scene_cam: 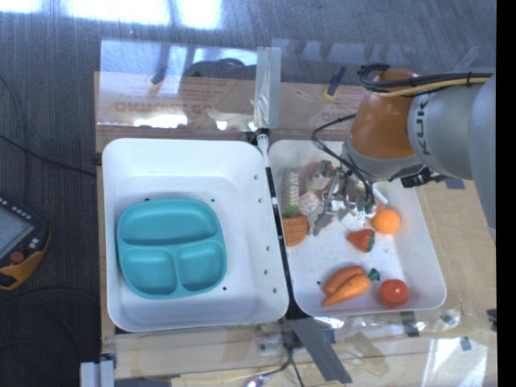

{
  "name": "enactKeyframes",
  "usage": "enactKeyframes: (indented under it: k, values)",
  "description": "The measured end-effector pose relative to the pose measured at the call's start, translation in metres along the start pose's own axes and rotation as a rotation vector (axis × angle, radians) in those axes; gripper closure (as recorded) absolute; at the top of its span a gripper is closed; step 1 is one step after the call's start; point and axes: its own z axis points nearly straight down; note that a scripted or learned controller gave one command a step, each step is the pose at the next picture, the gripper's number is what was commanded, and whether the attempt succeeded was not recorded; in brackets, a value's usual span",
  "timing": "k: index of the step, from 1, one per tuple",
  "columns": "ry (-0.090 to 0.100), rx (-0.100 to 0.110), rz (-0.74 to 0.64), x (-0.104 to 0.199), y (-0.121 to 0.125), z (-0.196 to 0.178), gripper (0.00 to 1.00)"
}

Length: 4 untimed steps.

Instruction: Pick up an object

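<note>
**Camera view: gripper low in the right bin, nothing lifted yet**

Camera view looked down on two white bins side by side. On the left, the left bin (242, 164) held a teal divided tray (171, 246), lying flat toward its near-left part, with nothing seen in its compartments.

Moving right, past the divider between the bins, the right bin (423, 276) held the candidate objects. A small brown waffle-like piece (295, 230) lay against the bin's left wall, with a pale wrapped item (289, 188) just beyond it on the far side. Near the middle, the gripper (337, 204) hung down among these things, close to the bin floor. Clutter and glare hid its tips, so whether the jaws stood apart or closed, and whether anything sat between them, could not be told.

Further right lay a strawberry (363, 239), an orange (387, 221) just beside it, a pair of carrots (347, 284) on the near side, and a tomato (393, 292) at the near-right corner. All of them rested on the bin floor.

By my judgement the task was at the reaching or grasping stage: the arm was down in the bin, but no object was visibly raised, so a secure grip and the lift remained to be done.
</note>
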Motion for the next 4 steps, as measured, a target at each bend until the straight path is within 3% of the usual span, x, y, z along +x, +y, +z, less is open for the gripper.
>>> enactKeyframes:
  k: [1, 2, 3, 4]
  values:
    - [0.016, 0.001, 0.047, -0.048, 0.007, 0.003, 0.0]
    - [0.009, 0.002, 0.024, 0.015, -0.06, 0.005, 0.0]
    - [0.006, 0.002, 0.219, 0.031, -0.008, 0.004, 0.0]
    - [0.01, 0.002, 0.326, 0.01, 0.002, 0.005, 0.0]
